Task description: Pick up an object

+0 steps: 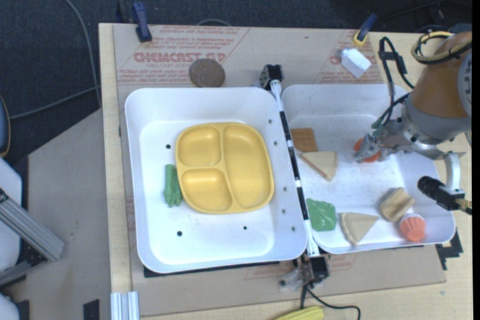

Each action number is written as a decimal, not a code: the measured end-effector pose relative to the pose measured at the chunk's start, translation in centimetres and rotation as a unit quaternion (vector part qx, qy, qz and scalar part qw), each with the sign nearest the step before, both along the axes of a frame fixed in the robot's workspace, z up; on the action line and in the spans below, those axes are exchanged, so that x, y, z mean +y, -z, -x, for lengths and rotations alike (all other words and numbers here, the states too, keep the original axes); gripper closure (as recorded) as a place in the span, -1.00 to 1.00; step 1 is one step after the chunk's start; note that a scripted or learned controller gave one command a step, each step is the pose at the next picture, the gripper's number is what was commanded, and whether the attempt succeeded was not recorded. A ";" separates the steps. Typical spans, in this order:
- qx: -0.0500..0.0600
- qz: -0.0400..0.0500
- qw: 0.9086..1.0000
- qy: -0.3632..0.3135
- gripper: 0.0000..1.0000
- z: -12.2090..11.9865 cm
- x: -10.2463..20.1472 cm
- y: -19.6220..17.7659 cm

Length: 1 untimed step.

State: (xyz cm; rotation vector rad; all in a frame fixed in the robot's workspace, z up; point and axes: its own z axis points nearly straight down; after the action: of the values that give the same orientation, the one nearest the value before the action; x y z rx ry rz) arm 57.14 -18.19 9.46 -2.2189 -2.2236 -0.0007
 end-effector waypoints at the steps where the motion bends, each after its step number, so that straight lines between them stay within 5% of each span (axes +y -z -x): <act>1: -0.001 0.000 1.000 0.000 1.00 -5.3 4.3 0.9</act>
State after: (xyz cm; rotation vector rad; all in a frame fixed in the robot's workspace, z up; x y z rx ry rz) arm 62.41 -13.84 8.53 -2.2215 -2.2243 -0.0023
